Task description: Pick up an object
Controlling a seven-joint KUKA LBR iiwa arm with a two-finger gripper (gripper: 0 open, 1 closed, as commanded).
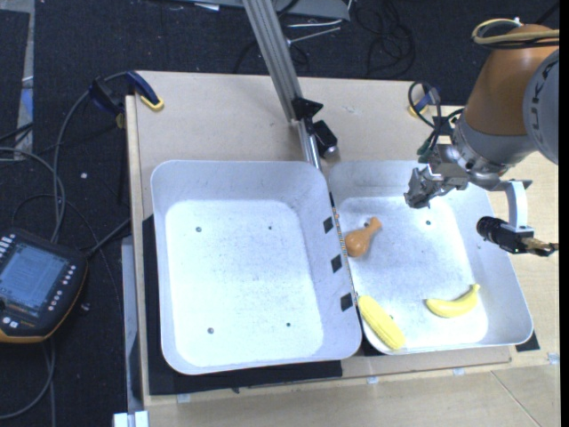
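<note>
The right bin (498,278) holds three objects. An orange-brown drumstick-shaped toy (362,237) lies near the bin's left wall. A yellow banana (453,302) rests toward the front right. A yellow corn cob (381,322) sits at the front left corner. My gripper (420,192) hangs over the back of the right bin, above and to the right of the drumstick toy, with nothing visible between its fingers. Its fingers look dark and close together.
The left bin (169,238) sits beside the right one, sharing a raised middle wall (338,247). A slanted metal rail (280,60) with a clamp reaches down to the bins' back edge. A teach pendant (31,283) lies off the bench at left.
</note>
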